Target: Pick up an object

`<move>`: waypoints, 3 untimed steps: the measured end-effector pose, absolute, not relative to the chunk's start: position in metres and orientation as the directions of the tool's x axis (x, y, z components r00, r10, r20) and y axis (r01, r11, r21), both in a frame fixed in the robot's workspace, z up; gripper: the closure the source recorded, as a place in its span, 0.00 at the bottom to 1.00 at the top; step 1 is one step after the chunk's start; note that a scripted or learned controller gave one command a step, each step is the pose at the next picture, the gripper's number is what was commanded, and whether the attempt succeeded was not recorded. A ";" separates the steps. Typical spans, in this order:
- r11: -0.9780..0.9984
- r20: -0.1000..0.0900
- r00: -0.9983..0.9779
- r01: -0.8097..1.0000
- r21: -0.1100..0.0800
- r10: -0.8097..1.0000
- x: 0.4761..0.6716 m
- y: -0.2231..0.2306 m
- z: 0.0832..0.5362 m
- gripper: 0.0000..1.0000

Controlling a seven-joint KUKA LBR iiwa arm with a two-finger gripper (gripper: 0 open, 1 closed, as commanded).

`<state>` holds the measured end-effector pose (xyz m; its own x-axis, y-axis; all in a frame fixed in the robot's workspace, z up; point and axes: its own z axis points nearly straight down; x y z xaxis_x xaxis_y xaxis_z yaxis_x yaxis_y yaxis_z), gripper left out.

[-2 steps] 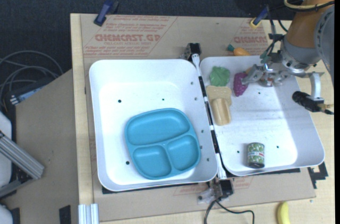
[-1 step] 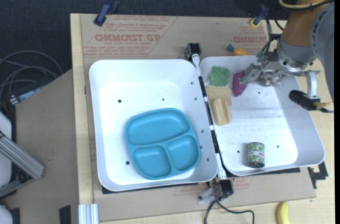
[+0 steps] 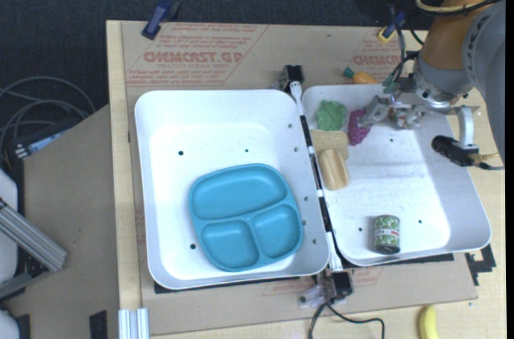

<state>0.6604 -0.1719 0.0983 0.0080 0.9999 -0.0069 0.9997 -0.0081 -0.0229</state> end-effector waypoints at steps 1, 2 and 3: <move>0.008 0.017 -0.008 1.000 -0.028 1.000 0.666 -0.211 0.096 0.00; 0.001 -0.002 -0.001 1.000 0.024 1.000 0.674 -0.156 0.100 0.00; 0.001 -0.002 -0.001 1.000 0.024 1.000 0.675 -0.155 0.111 1.00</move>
